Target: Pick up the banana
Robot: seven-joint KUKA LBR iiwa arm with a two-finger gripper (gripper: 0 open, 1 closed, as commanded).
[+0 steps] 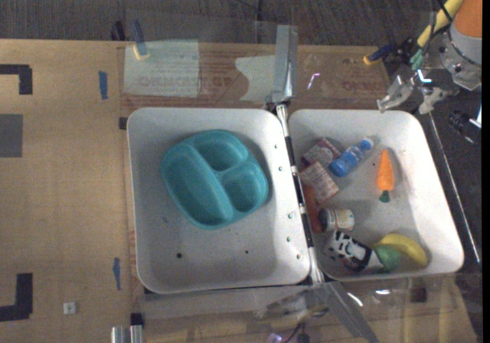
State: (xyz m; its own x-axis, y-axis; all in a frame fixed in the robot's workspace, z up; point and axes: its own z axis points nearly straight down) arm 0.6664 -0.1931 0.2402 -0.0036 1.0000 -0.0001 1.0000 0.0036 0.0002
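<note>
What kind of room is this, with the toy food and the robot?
Probably a robot lab, not a kitchen. Two white bins sit on a taped wooden bench, a robot gripper hangs over the far right corner, and the banana and carrot look like practice toys.

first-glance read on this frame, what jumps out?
The big teal divided plate dominates the left bin. The right bin holds the clutter: an orange carrot by its right side, a blue bottle near the top, and the yellow banana in the near right corner, next to a green item. The pincer hovers beyond that bin's far right corner, away from the banana.
</note>
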